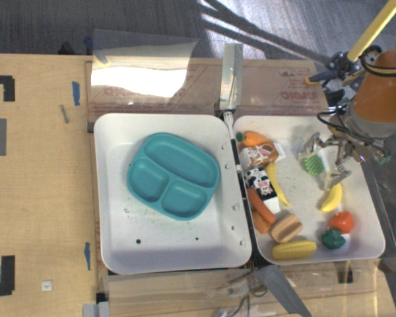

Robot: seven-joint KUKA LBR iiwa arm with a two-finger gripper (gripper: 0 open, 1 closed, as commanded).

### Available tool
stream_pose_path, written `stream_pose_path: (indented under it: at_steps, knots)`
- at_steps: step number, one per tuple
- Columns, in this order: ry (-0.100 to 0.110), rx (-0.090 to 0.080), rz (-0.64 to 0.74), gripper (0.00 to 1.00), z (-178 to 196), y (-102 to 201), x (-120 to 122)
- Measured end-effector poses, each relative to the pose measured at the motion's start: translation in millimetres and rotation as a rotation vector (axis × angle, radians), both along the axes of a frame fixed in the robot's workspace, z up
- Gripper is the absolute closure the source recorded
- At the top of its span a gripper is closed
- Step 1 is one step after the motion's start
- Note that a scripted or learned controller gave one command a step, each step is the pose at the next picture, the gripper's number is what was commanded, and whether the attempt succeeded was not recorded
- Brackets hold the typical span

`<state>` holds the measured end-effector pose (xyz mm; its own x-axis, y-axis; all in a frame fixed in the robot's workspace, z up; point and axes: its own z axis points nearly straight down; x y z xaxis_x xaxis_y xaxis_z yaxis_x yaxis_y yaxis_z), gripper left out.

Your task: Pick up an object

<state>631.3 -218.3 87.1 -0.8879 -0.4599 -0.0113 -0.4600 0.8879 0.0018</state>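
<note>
Both white bins (112, 197) look like smooth plastic with a dull sheen. Teal divided plate (174, 176): matt plastic. Toy foods, e.g. banana (331, 199) and corn (293, 249), glossy plastic. Bench top (33, 177) pale, matt wood-like board.

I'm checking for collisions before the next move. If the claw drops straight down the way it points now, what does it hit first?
Most likely the green toy, which lies right beneath the claw in the right bin. The banana sits just nearer the camera, off that line. Depth is hard to judge from this slanted view, so it might meet the bin floor beside the toy.
</note>
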Motion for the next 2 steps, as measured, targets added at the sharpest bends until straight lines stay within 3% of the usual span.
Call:
stream_pose_path:
  at_steps: [1, 2]
  knots:
    - [-0.001, -0.007, 0.11, 0.0, 1.5, 34.5, -62.7]
    - [0.0, -0.009, 0.462, 0.0, 30.5, 14.8, -67.0]
